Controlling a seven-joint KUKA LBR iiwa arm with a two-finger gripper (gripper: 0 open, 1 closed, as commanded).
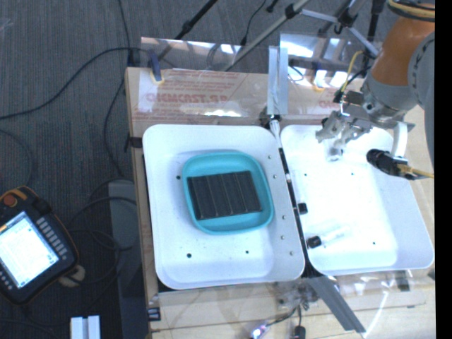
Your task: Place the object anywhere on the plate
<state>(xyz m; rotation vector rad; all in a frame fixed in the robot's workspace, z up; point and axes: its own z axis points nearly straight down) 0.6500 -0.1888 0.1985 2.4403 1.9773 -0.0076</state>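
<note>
Pendant [28, 249]: lies on the dark floor at far left, well apart from the desk [198, 94] and out of the arm's way.

Left bin [159, 189]: white and shallow, its far rim against the taped panel of the desk.

Plate [227, 191]: teal, square with rounded corners, sitting mid-bin, turned slightly; a dark ribbed slab [224, 193] covers most of its floor, so what lands here would rest on that slab or on the bare teal margin around it.

Divider: the two bin rims meet in a raised ridge between plate and right bin; any carry must rise clear of it.

Right bin [409, 249]: a small clear, pen-like object [326, 234] lies near its front left, by the divider. I judge this to be the task's thing, though it is faint against the white.

Tool [337, 134]: hovers over the far left part of the right bin, well apart from the clear object; nothing shows between its fingers, and I cannot tell how wide they stand.

Black piece [385, 161]: a dark cylinder with a yellow tip juts from the arm's side over the right bin.

Step in hand: likely the approach to pick. Doing it well calls for coming toward the bin's front, descending straight, and closing across the object's narrow width.

Open room: bare white floor between tool and object; the nearby rim crowds the left side.
</note>
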